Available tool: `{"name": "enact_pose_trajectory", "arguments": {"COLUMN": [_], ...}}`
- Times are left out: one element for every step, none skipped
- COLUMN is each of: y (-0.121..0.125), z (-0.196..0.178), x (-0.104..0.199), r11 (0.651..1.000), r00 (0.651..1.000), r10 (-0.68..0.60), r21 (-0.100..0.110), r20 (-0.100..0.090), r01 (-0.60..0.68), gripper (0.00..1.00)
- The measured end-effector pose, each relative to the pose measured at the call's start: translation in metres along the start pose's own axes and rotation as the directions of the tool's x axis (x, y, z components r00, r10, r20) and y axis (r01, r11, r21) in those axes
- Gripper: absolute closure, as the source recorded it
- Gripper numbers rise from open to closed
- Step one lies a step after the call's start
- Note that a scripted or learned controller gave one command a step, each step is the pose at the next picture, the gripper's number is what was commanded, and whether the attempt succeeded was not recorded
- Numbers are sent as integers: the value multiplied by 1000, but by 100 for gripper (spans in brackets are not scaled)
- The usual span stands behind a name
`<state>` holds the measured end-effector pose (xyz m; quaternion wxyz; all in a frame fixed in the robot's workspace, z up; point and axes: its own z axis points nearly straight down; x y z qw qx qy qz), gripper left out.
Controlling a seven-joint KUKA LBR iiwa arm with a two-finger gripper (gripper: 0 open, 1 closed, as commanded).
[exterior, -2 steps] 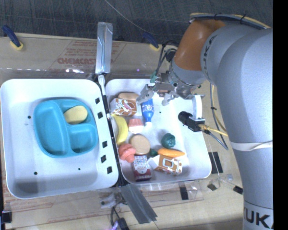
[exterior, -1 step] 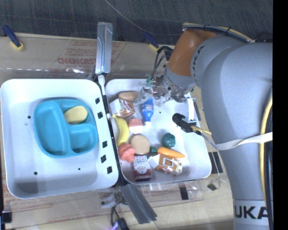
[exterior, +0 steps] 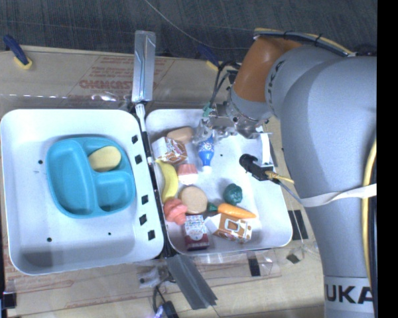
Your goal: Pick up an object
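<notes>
L bin (exterior: 26, 244): divided tray (exterior: 73, 181), round item (exterior: 105, 158) in its rear compartment. R bin (exterior: 275, 217): banana (exterior: 167, 179) at L wall, carrot (exterior: 236, 211) front, bottle (exterior: 205, 152) rear.

Two shallow white bins are seen side by side on a cardboard-covered bench (exterior: 66, 78). The left bin (exterior: 26, 237) holds a blue divided tray (exterior: 73, 181), in whose upper right compartment a yellow potato-like item (exterior: 105, 158) is set. Blue clamps (exterior: 17, 50) are fixed at the bench's far corner.
</notes>
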<state>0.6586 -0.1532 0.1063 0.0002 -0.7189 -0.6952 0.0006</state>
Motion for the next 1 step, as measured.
{"name": "enact_pose_trajectory", "arguments": {"y": [-1], "z": [-126], "x": [70], "r11": [1000], "r00": [1000], "r10": [27], "r21": [-13], "r20": [-3], "r01": [-27], "gripper": [100]}}
